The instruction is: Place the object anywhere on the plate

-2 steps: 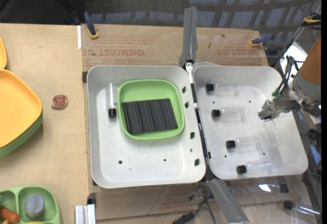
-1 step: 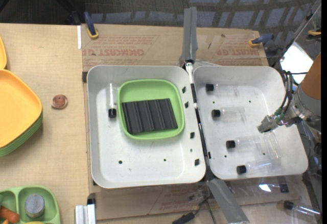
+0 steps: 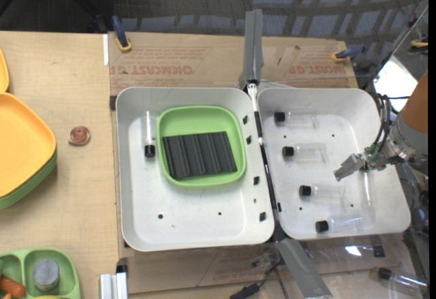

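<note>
The gripper [image 3: 349, 167] hangs over the right bin [image 3: 361, 103], near its right wall, with bare floor to its left; whether it is spread or pressed together cannot be told, and nothing shows between its tips. The right bin holds 4 clear vials [image 3: 303, 152] with black caps, spread apart. In the left bin [image 3: 191, 223] a green plate [image 3: 197, 119] carries a black ribbed block [image 3: 199, 154]; 1 more vial [image 3: 149, 134] lies just beside the plate's left rim, off it. Cardboard [image 3: 184, 66] underlies both bins. On the wooden bench [image 3: 61, 66] sit yellow plates [image 3: 20, 148] and a small red knob [image 3: 80, 134].
</note>
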Tool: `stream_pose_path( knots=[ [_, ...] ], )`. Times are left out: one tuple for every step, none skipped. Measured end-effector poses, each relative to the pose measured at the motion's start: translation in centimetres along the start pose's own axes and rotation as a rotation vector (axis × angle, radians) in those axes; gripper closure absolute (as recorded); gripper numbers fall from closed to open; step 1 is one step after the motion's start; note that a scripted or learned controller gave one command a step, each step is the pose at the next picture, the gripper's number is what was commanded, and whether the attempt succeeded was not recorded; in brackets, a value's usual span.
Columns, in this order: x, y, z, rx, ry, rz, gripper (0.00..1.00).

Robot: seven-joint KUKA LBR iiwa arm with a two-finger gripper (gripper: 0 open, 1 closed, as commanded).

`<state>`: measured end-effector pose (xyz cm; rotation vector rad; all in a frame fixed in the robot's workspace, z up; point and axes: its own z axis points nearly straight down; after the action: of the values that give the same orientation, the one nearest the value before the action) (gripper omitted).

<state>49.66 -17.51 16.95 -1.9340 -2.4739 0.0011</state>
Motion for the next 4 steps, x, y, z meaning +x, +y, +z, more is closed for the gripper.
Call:
stream_pose_path(
  knots=[
    [2.09,-1.36,-4.60,-0.001,-0.001,0.103,0.00],
    [2.07,-1.36,-4.61,-0.001,-0.002,0.103,0.00],
    [2.07,-1.36,-4.61,-0.001,-0.002,0.103,0.00],
    [2.07,-1.36,-4.61,-0.001,-0.002,0.103,0.00]
  ],
)
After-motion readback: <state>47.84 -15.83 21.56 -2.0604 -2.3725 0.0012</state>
